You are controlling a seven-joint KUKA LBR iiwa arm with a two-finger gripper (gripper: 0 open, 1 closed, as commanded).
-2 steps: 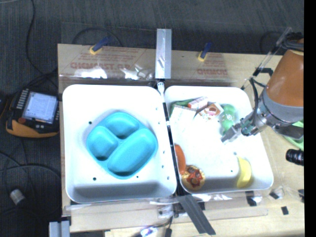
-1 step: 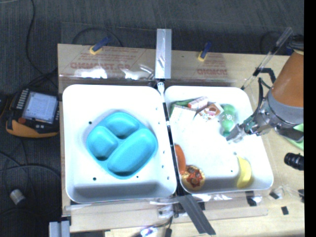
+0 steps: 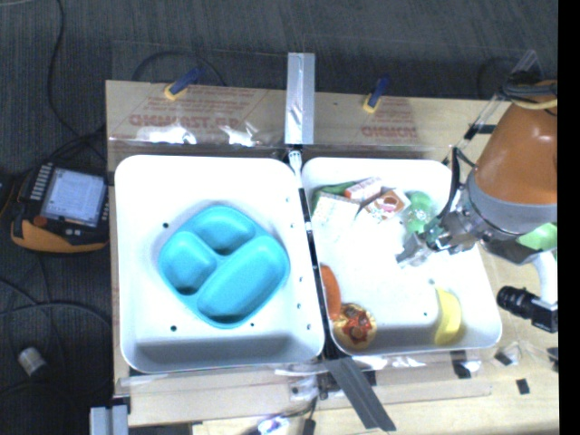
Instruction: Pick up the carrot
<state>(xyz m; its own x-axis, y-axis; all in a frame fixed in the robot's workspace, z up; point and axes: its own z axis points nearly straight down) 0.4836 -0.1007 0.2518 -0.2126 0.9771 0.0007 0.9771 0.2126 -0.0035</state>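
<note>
The carrot [image 3: 330, 290] is a slim orange piece lying along the left wall of the right bin [image 3: 390, 288], just above a round red-brown item [image 3: 354, 324] in that bin's front left corner. My gripper [image 3: 415, 250] hangs over the middle right of the same bin, well to the right of the carrot and apart from it. Nothing shows between its fingers. The grey arm with its orange band [image 3: 517, 166] comes in from the right above the bin's right wall.
A yellow banana-like piece [image 3: 448, 315] lies at the front right of the right bin. Packets and a green item [image 3: 419, 208] crowd its back edge. The left bin [image 3: 145, 198] holds a blue divided tray [image 3: 224, 263].
</note>
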